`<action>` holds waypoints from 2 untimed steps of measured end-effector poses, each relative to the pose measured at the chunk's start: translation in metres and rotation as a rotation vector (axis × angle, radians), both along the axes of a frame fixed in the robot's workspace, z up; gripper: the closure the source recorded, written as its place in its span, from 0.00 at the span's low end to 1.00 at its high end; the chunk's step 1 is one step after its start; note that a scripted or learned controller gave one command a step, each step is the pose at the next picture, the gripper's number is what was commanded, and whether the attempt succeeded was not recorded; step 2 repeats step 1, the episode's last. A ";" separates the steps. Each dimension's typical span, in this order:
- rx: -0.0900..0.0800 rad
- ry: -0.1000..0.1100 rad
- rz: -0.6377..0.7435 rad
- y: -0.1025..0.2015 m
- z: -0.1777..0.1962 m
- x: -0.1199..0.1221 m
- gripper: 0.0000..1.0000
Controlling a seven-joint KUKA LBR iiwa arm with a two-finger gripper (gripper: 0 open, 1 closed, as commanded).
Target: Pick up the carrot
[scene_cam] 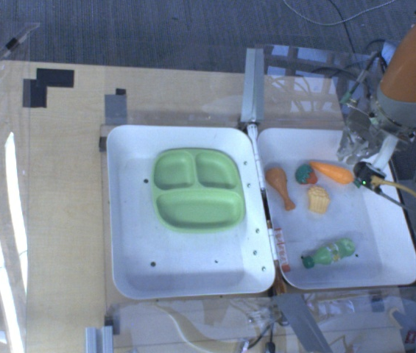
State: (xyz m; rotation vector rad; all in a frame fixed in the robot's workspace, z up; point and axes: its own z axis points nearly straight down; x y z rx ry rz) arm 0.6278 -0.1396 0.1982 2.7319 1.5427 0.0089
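The desk (60, 219) carries two white bins; the left bin (130, 219) holds a green divided plate (196, 190). The carrot (331, 172) lies in the right bin (384, 248), near its far right corner, beside a small round green-and-red item (305, 173). It looks light, rigid and smooth; its thicker middle seems the best hold. The end effector (362, 157) hovers touching-close at its tip; whether it is apart or together I cannot tell. The near wall crowds the approach.

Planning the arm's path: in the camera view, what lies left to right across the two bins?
Green divided tray → drumstick → green bottle → carrot → hand. The small round green-and-red piece and the corn piece overlap their neighbours, so I skip them.
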 end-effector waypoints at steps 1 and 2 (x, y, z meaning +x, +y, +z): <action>0.003 0.003 -0.224 0.062 0.013 -0.083 1.00; 0.003 0.003 -0.224 0.062 0.013 -0.083 1.00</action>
